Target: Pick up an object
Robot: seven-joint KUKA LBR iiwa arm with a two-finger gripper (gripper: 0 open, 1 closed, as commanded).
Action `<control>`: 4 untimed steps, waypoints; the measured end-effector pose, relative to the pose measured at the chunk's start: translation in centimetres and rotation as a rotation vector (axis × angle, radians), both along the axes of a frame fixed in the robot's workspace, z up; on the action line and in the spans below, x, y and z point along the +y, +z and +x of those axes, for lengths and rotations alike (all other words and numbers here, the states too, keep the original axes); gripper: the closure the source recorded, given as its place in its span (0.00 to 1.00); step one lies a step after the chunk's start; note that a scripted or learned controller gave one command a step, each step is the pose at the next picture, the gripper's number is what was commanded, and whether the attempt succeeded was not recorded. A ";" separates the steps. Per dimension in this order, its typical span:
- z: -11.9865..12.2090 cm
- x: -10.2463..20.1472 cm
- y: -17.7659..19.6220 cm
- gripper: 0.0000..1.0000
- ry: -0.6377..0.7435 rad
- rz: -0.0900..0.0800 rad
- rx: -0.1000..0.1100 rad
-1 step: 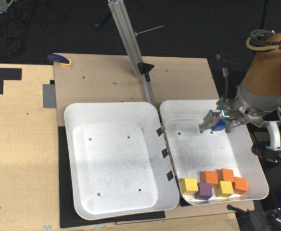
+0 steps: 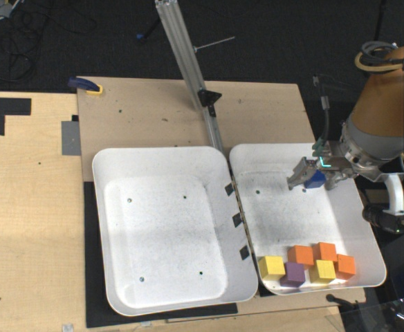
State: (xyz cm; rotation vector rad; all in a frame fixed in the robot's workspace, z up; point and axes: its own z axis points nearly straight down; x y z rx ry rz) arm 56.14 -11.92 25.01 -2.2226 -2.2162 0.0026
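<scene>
Camera view: gripper (image 2: 315, 178) hangs over the right bin (image 2: 271, 206), jaws closed on a blue block (image 2: 315, 179) apparently raised off the bin floor, so pick looks largely done; lift-clear left; remaining blocks (image 2: 308, 263) clustered at near edge

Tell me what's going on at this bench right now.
A grey KUKA arm reaches in from the right over the right-hand bin. Its end effector sits over the upper part of that bin, with a blue block at its fingers; whether it is actually gripped is unclear. Six more blocks, three orange, two yellow and one purple, are clustered at the bin's near edge. The left-hand bin sits alongside.
</scene>
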 end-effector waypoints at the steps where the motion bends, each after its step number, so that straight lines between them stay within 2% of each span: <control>1: -0.7 0.9 -5.4 0.00 0.000 0.001 0.006; 3: -1.4 1.5 -15.4 0.00 -0.001 0.001 0.006; 4: -1.4 1.2 -14.1 1.00 -0.012 0.001 0.003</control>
